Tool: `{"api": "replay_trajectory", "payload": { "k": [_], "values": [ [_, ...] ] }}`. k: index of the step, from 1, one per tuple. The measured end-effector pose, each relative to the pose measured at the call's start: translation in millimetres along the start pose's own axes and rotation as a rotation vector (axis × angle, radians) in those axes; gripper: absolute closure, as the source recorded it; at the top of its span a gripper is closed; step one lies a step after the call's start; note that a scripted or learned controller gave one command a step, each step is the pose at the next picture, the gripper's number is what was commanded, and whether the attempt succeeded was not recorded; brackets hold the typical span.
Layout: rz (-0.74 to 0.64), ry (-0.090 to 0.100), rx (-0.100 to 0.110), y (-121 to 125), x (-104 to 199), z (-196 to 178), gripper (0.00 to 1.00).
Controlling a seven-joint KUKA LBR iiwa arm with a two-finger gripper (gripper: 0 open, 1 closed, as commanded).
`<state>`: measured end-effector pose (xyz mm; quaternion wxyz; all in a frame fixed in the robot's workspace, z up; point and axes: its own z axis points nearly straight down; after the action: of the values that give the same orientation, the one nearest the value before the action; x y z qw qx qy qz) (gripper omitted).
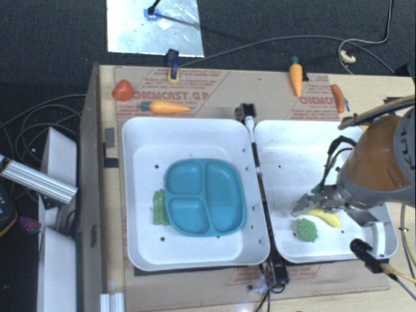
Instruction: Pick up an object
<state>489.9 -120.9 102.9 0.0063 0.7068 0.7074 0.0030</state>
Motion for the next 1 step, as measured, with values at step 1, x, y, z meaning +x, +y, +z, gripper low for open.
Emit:
{"api": "replay_trajectory", "payload": {
  "k": [1],
  "values": [
    [-0.001, 0.002, 0.009, 67.5, -58.9, -5.9, 0.00]
  ]
}}
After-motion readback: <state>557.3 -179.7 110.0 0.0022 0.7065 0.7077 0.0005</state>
